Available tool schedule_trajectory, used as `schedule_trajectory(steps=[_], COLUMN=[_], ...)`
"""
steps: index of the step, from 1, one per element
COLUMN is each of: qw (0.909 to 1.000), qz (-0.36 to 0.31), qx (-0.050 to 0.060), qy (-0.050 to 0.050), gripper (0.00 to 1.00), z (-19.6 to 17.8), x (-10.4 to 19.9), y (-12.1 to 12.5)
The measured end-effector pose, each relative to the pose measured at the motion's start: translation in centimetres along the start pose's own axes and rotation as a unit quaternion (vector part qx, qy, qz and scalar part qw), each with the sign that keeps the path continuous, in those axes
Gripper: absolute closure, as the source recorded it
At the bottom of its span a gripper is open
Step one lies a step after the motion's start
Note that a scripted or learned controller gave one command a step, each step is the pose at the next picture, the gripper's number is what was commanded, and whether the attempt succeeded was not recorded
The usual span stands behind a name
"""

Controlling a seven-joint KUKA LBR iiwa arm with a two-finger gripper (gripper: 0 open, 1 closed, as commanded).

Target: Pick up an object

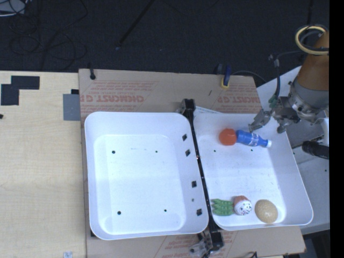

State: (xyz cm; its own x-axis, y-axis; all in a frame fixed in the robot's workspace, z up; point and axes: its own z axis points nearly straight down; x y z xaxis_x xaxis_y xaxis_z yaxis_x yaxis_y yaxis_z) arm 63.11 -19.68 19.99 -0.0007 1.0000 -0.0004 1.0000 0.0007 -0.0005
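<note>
Objects you can count in the right bin: one blue bottle, one orange ball, one green toy, one spotted ball, one tan egg. Gripper fingers are spread, grasping nothing, beside the bottle. Cardboard reads "CHEMCEST".

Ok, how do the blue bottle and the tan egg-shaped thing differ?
The blue bottle is long, lying on its side near the right bin's far end, touching an orange ball. The tan egg is rounded, at the near edge beside a spotted white piece. Both share the right bin.
</note>
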Motion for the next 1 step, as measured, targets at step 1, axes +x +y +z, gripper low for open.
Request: schedule_trajectory(steps=[1], qw=[1.0000], qz=[-0.001], qx=[0.000], qy=[0.000], gripper=[1.00], z=[-1.00], x=[-0.01], y=[0.02])
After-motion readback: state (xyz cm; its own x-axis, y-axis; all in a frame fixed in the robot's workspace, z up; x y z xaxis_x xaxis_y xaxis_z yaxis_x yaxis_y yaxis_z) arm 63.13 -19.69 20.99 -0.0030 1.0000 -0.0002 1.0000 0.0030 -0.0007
